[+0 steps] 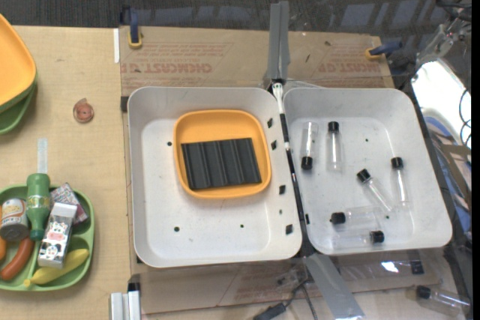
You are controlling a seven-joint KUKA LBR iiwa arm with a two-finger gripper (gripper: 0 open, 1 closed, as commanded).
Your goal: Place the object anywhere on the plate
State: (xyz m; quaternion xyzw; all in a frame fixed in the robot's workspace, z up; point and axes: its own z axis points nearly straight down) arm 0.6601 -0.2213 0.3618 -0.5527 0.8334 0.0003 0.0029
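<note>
The left bin [150,236] holds an orange plate [222,124] with a dark ribbed object [222,164] lying flat on it. The right bin [420,236] holds several clear, black-capped vials [373,189], scattered and apart. Gripper state: cannot tell.

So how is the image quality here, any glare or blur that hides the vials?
Camera view: even overhead light, soft shadows. Strong glare washes out the right bin's upper right edge. The clear vials are faint against the white, mostly readable by their black caps. The orange plate is sharp.
</note>
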